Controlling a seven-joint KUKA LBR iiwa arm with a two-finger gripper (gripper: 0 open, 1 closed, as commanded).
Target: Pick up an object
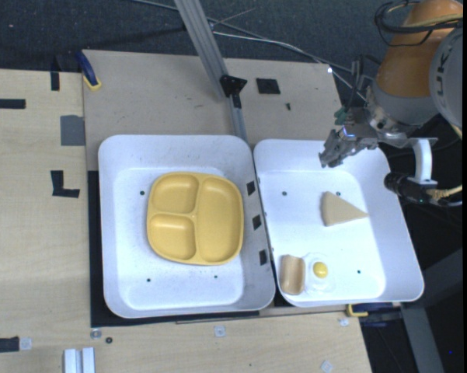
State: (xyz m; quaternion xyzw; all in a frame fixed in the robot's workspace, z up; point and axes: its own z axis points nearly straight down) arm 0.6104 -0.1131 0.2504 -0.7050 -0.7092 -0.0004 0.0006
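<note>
End effector (332,152) hovers over right bin (388,208) top edge, finger state can't tell; tan wedge (340,209) lies just below it, toast (292,274) and egg (319,270) farther down; should descend straight, straddle wedge's narrow sides.

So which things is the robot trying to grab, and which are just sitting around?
For the job:
pincer
tan wedge-shaped piece
small tan block
white toy egg with yellow yolk
yellow divided plastic plate

Just lying about:
left white bin
right white bin
black tape marks on the bench
</note>
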